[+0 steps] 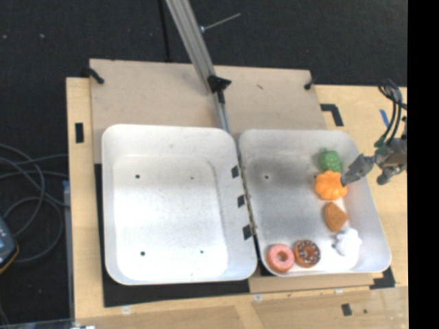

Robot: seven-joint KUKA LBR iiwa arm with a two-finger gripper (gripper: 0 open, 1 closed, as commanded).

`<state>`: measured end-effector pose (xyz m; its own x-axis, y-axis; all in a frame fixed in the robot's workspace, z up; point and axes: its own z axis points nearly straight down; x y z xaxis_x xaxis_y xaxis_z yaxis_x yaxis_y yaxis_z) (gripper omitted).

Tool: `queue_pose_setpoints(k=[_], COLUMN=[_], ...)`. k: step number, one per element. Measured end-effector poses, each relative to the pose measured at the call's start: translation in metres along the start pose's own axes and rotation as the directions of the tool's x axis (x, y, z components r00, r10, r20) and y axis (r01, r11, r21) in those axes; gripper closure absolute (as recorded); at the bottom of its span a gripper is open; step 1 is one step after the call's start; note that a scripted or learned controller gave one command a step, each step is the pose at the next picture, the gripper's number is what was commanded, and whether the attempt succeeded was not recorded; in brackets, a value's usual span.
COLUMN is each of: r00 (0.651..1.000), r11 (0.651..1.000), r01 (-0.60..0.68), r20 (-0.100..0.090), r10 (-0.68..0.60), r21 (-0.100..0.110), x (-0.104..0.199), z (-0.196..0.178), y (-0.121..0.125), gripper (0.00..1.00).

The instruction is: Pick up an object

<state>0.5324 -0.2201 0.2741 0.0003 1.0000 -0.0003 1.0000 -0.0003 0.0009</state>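
The right bin [274,156] holds several small objects along its right side: a green lump [330,160], an orange toy [330,186], a brown piece [335,216], a white piece [348,242], a pink donut [280,257] and a chocolate donut [306,253]. My gripper [369,173] reaches in from the right edge, just over the bin's right rim. It stands open with nothing between its fingers. One fingertip [354,171] lies close to the right of the orange toy and the green lump.
The left bin [168,204] lies beside the right one, with black clips along the shared rim. A slanted metal rail [195,43] runs from the top down to the bins' junction. Cables hang at the far right and lie at the left.
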Motion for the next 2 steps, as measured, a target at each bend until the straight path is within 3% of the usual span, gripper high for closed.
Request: queue_pose_setpoints(k=[1, 2], r00=[1.000, 1.000], r11=[1.000, 1.000], r01=[0.002, -0.001], r20=[-0.003, 0.000], r10=[-0.002, 0.001], r21=[0.009, -0.001], x=[0.067, 0.064], z=[0.155, 0.140], y=[0.016, 0.018], gripper=[0.00, 1.00])
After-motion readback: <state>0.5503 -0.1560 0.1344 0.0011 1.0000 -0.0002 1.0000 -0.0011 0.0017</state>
